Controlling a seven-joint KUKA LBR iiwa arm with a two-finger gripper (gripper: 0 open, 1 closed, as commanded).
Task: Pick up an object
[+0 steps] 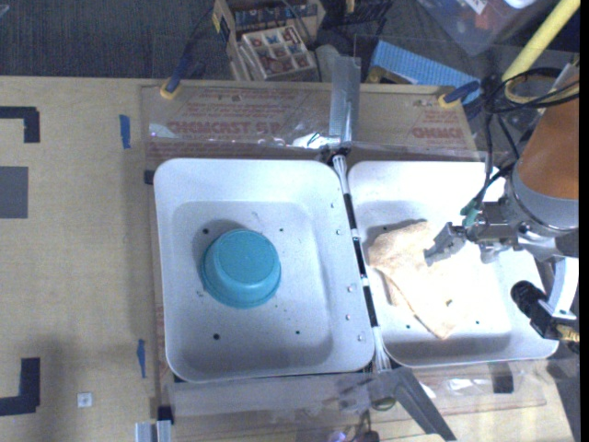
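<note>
Arm parked over the right bin, cloth underneath

Left bin [175, 191] has a blue bowl [241, 266] upside down; right bin [405, 178] has a crumpled beige cloth [405, 270], with the end effector [444, 244] at its upper right edge. Can't tell if it's spread or pinching.

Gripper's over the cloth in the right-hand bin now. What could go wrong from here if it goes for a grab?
1. The cloth lies limp and crumpled in the right bin; the gripper sits at its upper right edge, so a pinch there may catch only a thin fold and slip.
2. The cloth spreads toward the divider between the bins, so a lift could drag it over the rim.
3. The blue bowl in the left bin looks well out of harm's way.
</note>
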